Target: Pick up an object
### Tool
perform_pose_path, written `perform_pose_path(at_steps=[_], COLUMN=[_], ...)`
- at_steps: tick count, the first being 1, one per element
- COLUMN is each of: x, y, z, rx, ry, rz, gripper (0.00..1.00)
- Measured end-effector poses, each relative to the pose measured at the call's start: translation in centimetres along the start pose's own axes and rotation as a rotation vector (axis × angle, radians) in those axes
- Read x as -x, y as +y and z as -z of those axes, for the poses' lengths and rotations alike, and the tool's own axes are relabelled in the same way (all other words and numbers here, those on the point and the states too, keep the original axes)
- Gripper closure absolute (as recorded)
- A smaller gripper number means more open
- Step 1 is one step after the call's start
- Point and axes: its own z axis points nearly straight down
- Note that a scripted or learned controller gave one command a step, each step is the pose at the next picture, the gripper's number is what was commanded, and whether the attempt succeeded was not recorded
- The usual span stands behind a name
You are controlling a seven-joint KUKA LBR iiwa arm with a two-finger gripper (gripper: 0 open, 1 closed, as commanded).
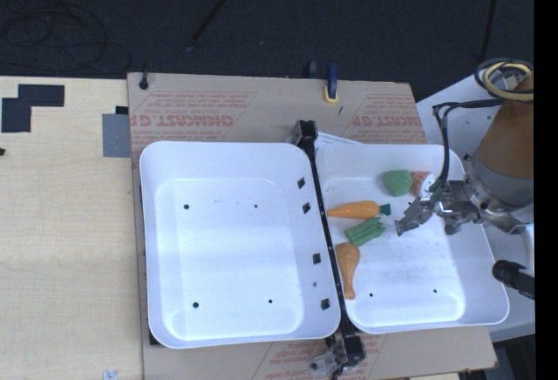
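Observation:
The right bin (453, 300) holds an orange carrot (353, 210) with a green tip, a dark green piece (364, 232) just below it, a round green object (398, 182) near the back, and an orange-tan piece (348, 268) by the left wall. A small orange and white thing (422, 181) lies beside the round green object. My gripper (411, 219) hangs over the middle of the right bin, to the right of the dark green piece, fingers pointing left. Nothing shows between its fingers.
The left bin (161, 195) sits beside the right one, joined by a black divider (316, 221). Both rest on a cardboard sheet (218, 108). The arm body (510, 152) fills the right edge. A blue and yellow clamp (331, 84) stands at the back.

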Motion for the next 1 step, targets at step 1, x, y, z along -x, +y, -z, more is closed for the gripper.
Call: perform_pose_path(at_steps=[1], x=[-5.64], y=[1.98], z=[16.07], rx=[0.012], ry=[-0.002], rz=[0.006], gripper=[0.0])
